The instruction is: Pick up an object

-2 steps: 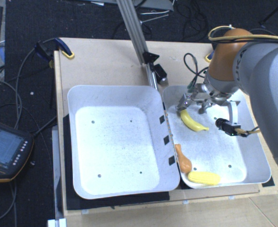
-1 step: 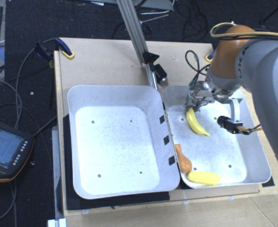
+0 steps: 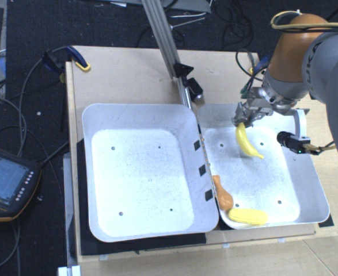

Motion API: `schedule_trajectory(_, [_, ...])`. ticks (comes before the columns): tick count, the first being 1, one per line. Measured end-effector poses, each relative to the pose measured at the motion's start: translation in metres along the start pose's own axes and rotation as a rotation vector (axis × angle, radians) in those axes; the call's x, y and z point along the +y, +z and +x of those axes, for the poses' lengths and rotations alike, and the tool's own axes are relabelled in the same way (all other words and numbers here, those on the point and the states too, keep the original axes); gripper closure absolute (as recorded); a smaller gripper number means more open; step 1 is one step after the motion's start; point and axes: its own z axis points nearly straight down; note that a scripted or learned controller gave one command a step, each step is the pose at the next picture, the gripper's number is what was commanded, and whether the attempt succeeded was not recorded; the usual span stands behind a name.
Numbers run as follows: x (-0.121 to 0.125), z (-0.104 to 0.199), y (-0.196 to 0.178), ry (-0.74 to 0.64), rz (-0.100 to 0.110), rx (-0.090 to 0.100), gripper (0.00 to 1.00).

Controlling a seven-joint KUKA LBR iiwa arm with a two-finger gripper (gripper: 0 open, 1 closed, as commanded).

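My gripper (image 3: 242,121) is over the far part of the right bin (image 3: 307,183), pointing down. A yellow banana (image 3: 247,142) hangs from it, its upper end pinched between the fingers and its lower end curving toward the bin's middle. An orange gourd-shaped toy (image 3: 222,196) lies against the right bin's left wall near the front. Just beside it, at the front rim, rests a yellow oblong object (image 3: 249,215).
The left bin (image 3: 99,125) sits beside the right one. A slanted metal pole (image 3: 166,36) with a black clamp (image 3: 190,85) comes down at the far end of the seam between the bins. A black cable plug (image 3: 289,141) hangs right of the banana.
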Motion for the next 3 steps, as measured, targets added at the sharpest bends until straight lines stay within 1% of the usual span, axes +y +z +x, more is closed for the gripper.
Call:
schedule_trajectory(2, [-0.002,-0.004,-0.091,-0.001,0.000,0.000,1.00])
schedule_trajectory(3, [-0.031,0.044,-0.094,-0.003,0.005,0.001,1.00])
